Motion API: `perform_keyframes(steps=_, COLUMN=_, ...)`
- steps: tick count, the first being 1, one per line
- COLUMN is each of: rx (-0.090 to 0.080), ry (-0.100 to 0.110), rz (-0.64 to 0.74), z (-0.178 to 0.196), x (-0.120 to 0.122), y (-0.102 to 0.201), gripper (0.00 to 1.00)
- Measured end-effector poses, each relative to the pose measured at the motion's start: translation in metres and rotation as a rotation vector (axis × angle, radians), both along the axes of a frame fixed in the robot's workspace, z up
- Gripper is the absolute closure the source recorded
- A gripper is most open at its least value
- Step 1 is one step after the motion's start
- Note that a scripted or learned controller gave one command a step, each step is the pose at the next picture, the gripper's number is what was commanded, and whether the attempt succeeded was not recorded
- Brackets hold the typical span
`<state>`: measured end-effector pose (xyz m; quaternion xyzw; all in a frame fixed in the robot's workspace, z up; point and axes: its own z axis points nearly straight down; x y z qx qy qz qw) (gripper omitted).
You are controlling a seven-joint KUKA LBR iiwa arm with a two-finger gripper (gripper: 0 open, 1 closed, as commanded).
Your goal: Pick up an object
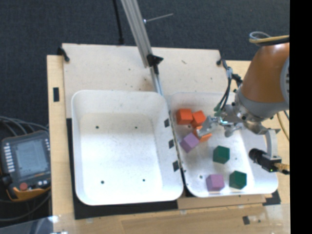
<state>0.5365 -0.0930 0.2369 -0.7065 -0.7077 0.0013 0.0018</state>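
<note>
Nearest the camera, at the bench's [58, 130] left edge, a grey teach pendant [27, 162] with a screen is seen, with cables trailing behind it. Everything else is placed here relative to the right bin [258, 182].

Along that bin's near wall a purple block [214, 182] and a dark green block [238, 179] are set side by side, close together. Slightly farther in, toward the bin's middle, a second green block [221, 154] is found, apart from the other two. A second purple block [190, 142] lies toward the bin's left wall, tilted. At the far left of the bin an orange block [184, 115] is seen, with another orange block [199, 118] touching it on the right; a small orange piece [205, 136] shows just below the gripper [208, 126].

The gripper is lowered into this crowded corner, between the orange cluster and the tilted purple block. How far its fingers are spread, and whether anything is held, cannot be told. The arm [265, 82] covers the bin's far right part.

To the bin's left, the left bin [80, 106] is set against it. Beyond both bins, a slanted metal post [139, 28] rises from the bench's rear board [107, 67].
</note>
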Motion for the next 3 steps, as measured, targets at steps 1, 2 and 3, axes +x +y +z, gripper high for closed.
perform_keyframes(steps=1, rx=-0.001, ry=-0.006, rz=-0.002, z=0.002, x=0.001, y=0.0, gripper=0.0)
perform_keyframes(steps=2, rx=-0.001, ry=0.0, rz=-0.003, z=-0.048, x=0.01, y=-0.002, gripper=0.0)
perform_keyframes(steps=3, rx=-0.001, ry=0.001, rz=-0.003, z=-0.11, x=0.014, y=-0.003, gripper=0.0)
